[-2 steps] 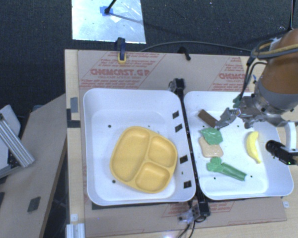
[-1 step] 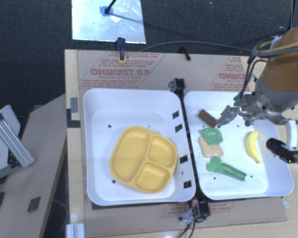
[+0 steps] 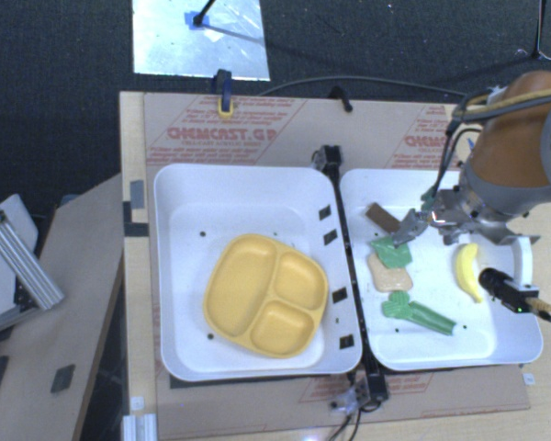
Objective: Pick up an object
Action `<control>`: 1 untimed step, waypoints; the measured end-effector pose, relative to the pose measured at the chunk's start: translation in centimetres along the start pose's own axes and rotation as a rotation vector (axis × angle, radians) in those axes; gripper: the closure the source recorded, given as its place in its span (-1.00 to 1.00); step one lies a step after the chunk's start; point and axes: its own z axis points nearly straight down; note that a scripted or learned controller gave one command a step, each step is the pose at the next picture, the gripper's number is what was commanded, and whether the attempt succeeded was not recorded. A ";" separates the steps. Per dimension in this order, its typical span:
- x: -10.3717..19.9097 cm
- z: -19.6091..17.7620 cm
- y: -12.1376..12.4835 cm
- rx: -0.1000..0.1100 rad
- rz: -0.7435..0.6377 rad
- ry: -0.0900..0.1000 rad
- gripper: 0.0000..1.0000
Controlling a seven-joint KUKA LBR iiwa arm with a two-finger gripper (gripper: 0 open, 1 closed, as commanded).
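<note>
1. Right now the claw (image 3: pixel 411 228) sits low in the right bin (image 3: pixel 510 343), coming in from the right side.
2. Its grey tip is just above the flat green piece (image 3: pixel 391 252), very close to it or touching it. I cannot tell which.
3. I cannot tell how the claw is set, because the tip looks like one grey blur from up here.
4. Nothing looks lifted. All the toys lie flat on the bin floor.
5. The green piece lies partly on a tan piece (image 3: pixel 388 275), so a grab could catch both, or push one under the other.
6. A brown block (image 3: pixel 380 217) is just on the far side of the claw. A poke could knock it away.
7. The green piece is thin and flat, so the claw may slide off it and come up with nothing.
8. A yellow banana (image 3: pixel 466 270) lies to the right, under the arm, and a long green toy (image 3: pixel 421 315) lies nearer to us.
9. The left bin (image 3: pixel 179 246) holds a yellow tray (image 3: pixel 266 294) with three parts.
</note>
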 end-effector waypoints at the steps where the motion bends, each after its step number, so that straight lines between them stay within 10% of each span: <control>1: -0.7 5.6 0.6 0.001 0.000 0.000 -1.00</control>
